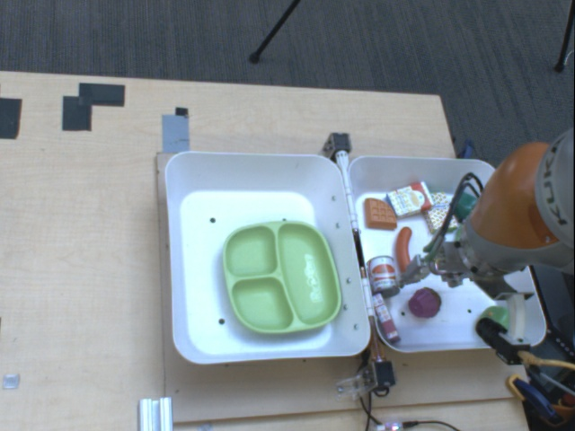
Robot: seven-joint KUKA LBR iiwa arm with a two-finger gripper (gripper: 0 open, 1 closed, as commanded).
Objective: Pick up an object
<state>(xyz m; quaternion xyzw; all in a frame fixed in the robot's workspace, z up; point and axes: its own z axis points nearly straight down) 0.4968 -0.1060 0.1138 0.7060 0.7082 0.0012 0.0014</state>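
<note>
1. Two surfaces first: taking in a pale wooden bench (81,268) across the lower view, and dark grey carpet (135,16) running along the top and down the right side.
2. Noting a thin black stand leg (286,16) slanting over the carpet, and black tape patches (92,104) sticking to the bench's far left part.
3. Finding two shallow white bins touching side by side on the bench: the left bin (193,241) and the right bin (449,329).
4. Seeing a green divided plate (283,277) lying flat in the left bin, showing three compartments.
5. Watching the grey arm (521,209), orange band above the wrist, reaching in from the right over the right bin.
6. Placing the gripper (429,272) low over the middle of the right bin, near a small can (383,274) and just above a purple object (425,303); being unable to tell whether open or closed, and seeing nothing clearly held.
7. Counting the other pickable things lying in the right bin: a red sausage (403,245) beside the can, an orange cracker (380,214) and a small printed box (409,199) toward the far side, and a green object (499,315) near the right corner.
</note>
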